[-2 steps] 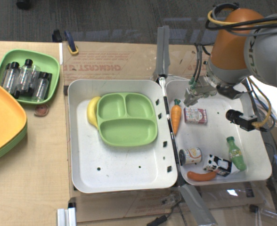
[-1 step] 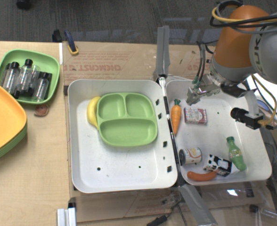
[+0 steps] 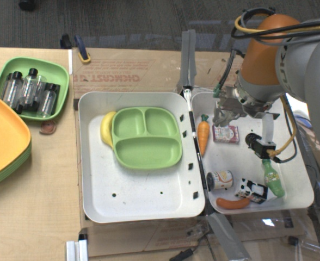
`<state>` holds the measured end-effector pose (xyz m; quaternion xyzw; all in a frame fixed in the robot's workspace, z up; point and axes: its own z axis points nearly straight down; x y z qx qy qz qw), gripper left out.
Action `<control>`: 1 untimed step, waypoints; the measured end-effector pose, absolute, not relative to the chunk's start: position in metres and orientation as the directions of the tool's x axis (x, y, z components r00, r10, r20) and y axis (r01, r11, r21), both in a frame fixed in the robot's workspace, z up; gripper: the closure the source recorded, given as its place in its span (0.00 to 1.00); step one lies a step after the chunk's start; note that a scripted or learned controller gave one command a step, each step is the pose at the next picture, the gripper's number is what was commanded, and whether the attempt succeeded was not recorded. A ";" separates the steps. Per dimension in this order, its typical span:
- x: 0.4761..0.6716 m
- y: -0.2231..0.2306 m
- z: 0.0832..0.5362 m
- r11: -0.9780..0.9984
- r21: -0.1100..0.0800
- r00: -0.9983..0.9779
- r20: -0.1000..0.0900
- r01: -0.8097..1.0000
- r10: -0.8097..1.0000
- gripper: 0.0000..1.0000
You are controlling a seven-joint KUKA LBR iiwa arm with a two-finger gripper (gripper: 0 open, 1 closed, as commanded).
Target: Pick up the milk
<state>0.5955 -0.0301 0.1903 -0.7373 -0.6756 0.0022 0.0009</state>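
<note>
The milk [image 3: 252,190] is a small carton with black and white cow patches, lying near the front of the right bin [image 3: 296,200]. It sits between a red sausage [image 3: 233,203] and a green bottle [image 3: 272,179]. My gripper [image 3: 223,117] hangs over the back left of that bin, just above a pink packet [image 3: 226,134]. It is well away from the milk, with nothing seen held.
An orange carrot [image 3: 202,136] lies along the right bin's left wall, and a small can [image 3: 221,179] lies beside the milk. The left bin [image 3: 94,194] holds a green divided plate [image 3: 147,136] and a yellow item [image 3: 106,128]. On the bench at left stand a green tray of bottles [image 3: 31,88] and orange plates [image 3: 2,140].
</note>
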 end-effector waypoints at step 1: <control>0.629 -0.065 0.191 0.272 -0.001 -0.272 -0.002 0.962 0.962 1.00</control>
